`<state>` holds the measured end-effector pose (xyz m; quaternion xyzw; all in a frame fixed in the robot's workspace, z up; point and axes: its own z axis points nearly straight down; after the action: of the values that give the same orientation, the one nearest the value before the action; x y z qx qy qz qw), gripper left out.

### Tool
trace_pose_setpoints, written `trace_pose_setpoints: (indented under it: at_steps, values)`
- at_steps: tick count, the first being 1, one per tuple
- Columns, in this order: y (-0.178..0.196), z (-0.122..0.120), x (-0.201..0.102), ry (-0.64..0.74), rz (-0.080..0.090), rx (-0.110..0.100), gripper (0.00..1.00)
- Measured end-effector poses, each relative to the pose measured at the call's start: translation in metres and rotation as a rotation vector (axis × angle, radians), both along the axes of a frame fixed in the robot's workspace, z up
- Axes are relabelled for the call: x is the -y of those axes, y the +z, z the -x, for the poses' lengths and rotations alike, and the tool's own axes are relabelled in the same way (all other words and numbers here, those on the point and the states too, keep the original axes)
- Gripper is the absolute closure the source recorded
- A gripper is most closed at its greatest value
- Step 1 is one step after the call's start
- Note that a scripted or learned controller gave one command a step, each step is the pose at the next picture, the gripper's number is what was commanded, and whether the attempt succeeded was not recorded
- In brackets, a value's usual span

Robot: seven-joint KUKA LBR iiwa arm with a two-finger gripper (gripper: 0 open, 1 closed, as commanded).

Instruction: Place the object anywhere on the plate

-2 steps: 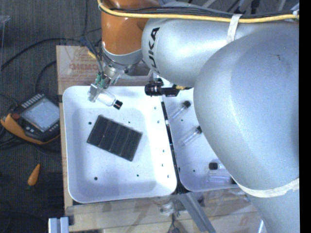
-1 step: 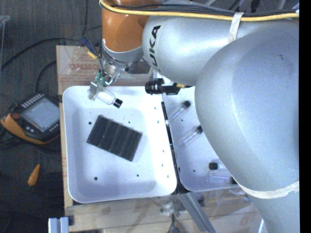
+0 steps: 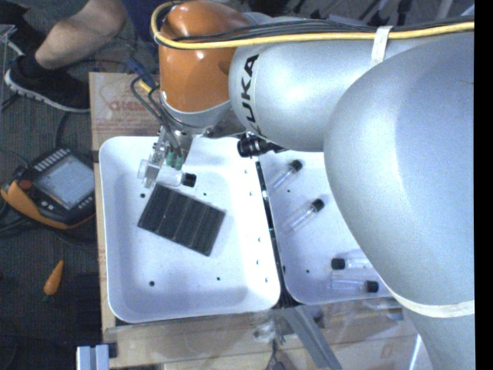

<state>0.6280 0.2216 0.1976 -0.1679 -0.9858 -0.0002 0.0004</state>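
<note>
Large smooth grey arm covering much of right bin, clear black-capped tubes scattered there. In left bin, flat dark ribbed plate. Just above, end effector gripping a small clear black-capped tube.

A robotics lab: teach pendant on carpet, bench with bins.

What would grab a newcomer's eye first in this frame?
The huge grey KUKA arm fills the right and top, its orange band above the left bin. Below it, the gripper hangs just above a dark ribbed rectangular plate lying at a slant in that bin. Several clear black-capped tubes are scattered in the right bin.
</note>
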Motion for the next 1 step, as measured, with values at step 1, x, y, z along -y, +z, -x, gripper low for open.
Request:
trace_pose_setpoints:
  at_steps: [1]
  values:
    - [-0.0365, 0.0362, -0.0122, -0.631, 0.002, -0.003, 1.00]
